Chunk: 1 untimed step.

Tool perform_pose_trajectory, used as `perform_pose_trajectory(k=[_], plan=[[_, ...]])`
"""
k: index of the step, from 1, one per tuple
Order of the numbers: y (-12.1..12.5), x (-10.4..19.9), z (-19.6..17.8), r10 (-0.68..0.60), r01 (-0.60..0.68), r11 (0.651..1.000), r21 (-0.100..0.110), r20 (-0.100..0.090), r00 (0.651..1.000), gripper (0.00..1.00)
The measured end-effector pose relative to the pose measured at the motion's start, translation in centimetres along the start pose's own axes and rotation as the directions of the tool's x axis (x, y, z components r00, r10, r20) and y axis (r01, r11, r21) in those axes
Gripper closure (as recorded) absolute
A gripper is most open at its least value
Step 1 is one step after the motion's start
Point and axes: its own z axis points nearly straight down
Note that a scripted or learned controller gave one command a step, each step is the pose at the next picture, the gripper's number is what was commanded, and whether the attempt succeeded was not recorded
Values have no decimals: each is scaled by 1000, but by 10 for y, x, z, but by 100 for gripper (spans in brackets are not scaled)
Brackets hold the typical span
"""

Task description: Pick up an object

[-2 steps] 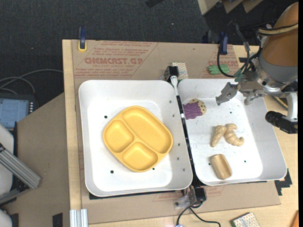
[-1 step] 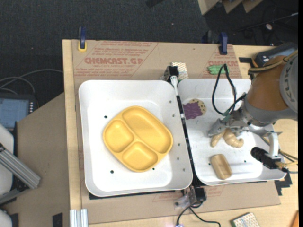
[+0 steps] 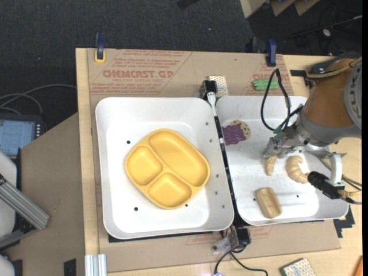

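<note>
Jaws of the gripper [image 3: 278, 149] hang low over the right bin [image 3: 250, 209], in the right middle of the frame, and whether they are spread or closed I cannot tell from this slant. Just below them lies a small tan piece [image 3: 270, 165], close under the metal tips; contact between the two is not clear. Its long axis runs roughly up and down the frame. Just to the right of it sits a croissant-shaped pastry [image 3: 296, 168], curved, its length also running mostly top to bottom. Lower in the same bin, toward the frame's bottom, rests a tan bread-roll shape [image 3: 268, 202], its long axis tilted from upper left to lower right. In the upper left corner of that bin lies a purple object [image 3: 233, 134] touching a spotted cookie [image 3: 244, 129].

Occupying the left bin [image 3: 112, 171] is a yellow divided plate [image 3: 167, 168] with three compartments, set at a slant near the bin's centre. Both bins sit side by side on the counter [image 3: 144, 73], which is covered by brown cardboard with red lettering. A small green item [image 3: 263, 84] lies on the cardboard above the right bin.
</note>
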Motion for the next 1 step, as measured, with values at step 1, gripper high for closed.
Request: perform_pose_trajectory(k=[1], plan=[[29, 75, -83, -11, 11, 1000, -3, -4, 1000, 100]])
